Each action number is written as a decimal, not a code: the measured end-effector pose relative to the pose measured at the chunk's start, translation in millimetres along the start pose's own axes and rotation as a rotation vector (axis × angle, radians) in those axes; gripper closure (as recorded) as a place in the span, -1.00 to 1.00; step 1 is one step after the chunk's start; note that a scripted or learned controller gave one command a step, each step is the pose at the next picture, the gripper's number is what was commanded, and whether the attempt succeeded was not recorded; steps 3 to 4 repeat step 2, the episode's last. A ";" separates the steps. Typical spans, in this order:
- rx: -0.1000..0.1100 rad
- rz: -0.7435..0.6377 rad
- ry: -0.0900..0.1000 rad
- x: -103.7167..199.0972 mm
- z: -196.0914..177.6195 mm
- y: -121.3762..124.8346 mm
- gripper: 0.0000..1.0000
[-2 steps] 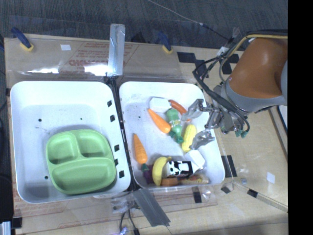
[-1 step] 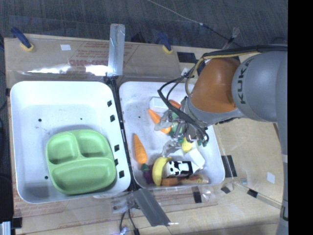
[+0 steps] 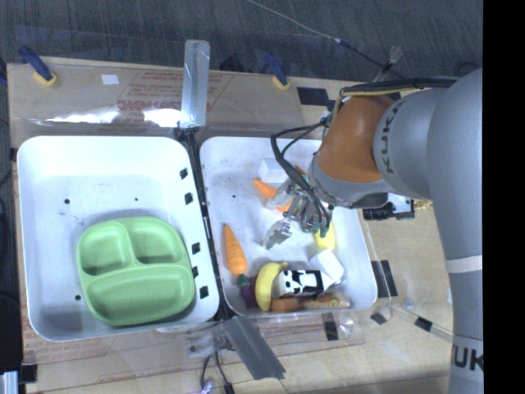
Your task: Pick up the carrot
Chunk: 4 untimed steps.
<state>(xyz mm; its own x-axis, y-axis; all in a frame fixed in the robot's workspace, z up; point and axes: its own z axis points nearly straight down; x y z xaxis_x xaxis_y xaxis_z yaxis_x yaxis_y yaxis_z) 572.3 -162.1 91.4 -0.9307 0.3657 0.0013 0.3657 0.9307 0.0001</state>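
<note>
The carrot lies in the right bin against its left wall, left of and slightly below the pincer and apart from it. Whether the pincer is released or clenched, I cannot tell from here. I'd say it should shift left and come down across the carrot's thick middle. Another orange piece sits above the pincer. Below it crowd a banana and a black-and-white toy. The green tray sits far left.
</note>
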 end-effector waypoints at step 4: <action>-0.003 0.351 -0.004 50.4 -102.4 83.9 1.00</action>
